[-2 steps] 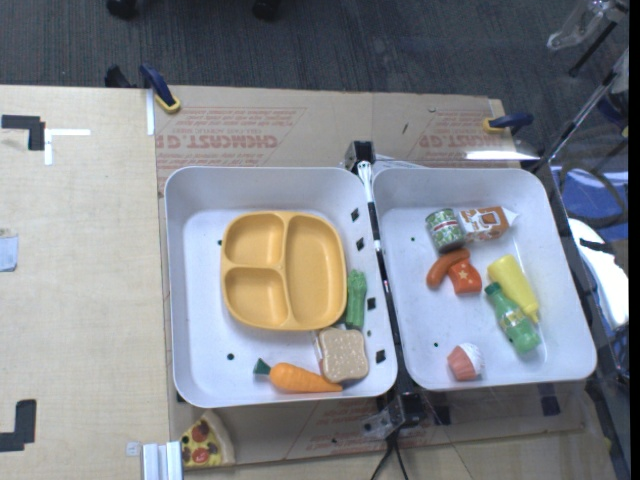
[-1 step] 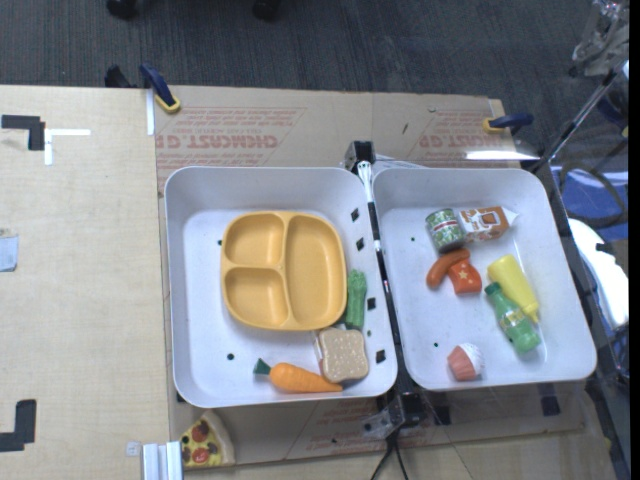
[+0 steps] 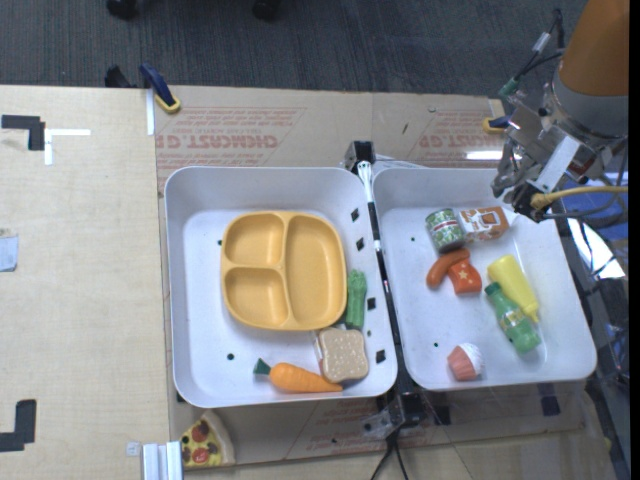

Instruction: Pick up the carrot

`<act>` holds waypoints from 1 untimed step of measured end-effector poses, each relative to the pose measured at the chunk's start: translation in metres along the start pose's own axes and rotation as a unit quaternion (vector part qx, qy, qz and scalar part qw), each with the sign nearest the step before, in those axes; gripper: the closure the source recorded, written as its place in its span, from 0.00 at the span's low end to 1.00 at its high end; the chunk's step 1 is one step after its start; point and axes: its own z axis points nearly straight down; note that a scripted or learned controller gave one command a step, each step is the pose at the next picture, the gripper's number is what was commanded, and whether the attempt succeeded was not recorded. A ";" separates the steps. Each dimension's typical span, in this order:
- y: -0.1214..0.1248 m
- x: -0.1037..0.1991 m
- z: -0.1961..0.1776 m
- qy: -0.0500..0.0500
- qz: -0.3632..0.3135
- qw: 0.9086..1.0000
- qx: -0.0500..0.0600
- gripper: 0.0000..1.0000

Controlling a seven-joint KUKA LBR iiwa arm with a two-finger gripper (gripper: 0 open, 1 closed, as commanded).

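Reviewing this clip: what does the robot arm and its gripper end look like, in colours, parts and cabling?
The arm has a broad orange band above a grey wrist. Below it sits the gripper, a cluttered metal and black assembly with a white slanted piece. Thin dark wires loop beside the wrist, and a yellow cable trails off it.

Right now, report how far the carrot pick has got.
Done: nothing yet that shows. The carrot lies on the floor of the left bin, near its front edge, beside the slice of bread and below the yellow plate. In hand: the gripper hangs over the right bin's far corner. Left: cross to the left bin, descend, grasp, lift.
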 end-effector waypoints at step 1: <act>-0.099 -0.027 0.089 0.001 -0.124 0.992 0.000 1.00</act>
